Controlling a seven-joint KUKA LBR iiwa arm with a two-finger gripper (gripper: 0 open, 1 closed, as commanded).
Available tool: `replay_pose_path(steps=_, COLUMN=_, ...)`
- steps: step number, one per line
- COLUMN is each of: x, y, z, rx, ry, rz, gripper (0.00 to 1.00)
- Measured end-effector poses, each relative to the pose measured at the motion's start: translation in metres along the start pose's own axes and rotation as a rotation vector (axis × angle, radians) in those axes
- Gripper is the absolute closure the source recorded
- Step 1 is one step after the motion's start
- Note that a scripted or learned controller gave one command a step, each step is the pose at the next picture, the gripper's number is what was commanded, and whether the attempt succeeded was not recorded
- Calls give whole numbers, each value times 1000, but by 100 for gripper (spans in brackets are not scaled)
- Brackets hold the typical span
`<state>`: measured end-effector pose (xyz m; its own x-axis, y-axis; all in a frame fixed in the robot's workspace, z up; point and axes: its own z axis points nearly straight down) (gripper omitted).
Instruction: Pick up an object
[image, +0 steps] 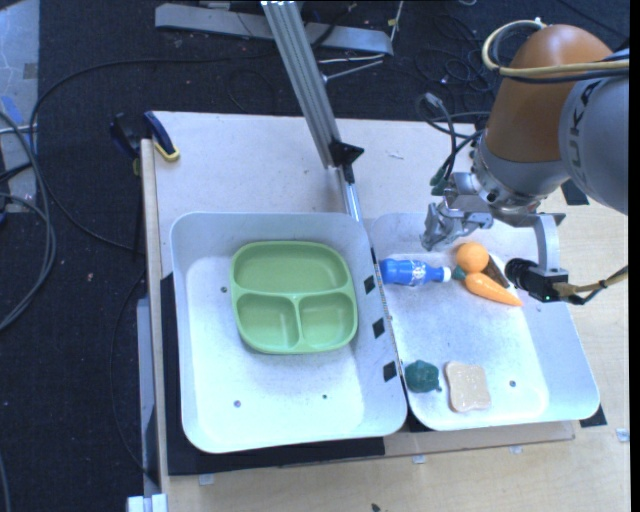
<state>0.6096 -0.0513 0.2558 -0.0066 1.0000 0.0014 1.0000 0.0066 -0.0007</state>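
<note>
In the right bin (540, 385) lie a blue and white bottle (414, 271), an orange ball (473, 257), a carrot (492, 288), a dark green broccoli piece (423, 376) and a tan slice of bread (467, 387). My gripper (437, 236) hangs over the bin's far end, just above and right of the bottle and left of the orange ball. Nothing shows between its fingers. The wrist above hides part of the bin's back wall.
The left bin (200, 400) holds a green divided plate (296, 297). A slanted metal pole (312, 90) rises behind the bins. A blue and yellow tool (160, 137) lies at the bench's far left corner.
</note>
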Motion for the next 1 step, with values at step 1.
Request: replay_pose_path(steps=1, x=43, y=-22, z=17, rx=2, ry=0, rz=0, gripper=100)
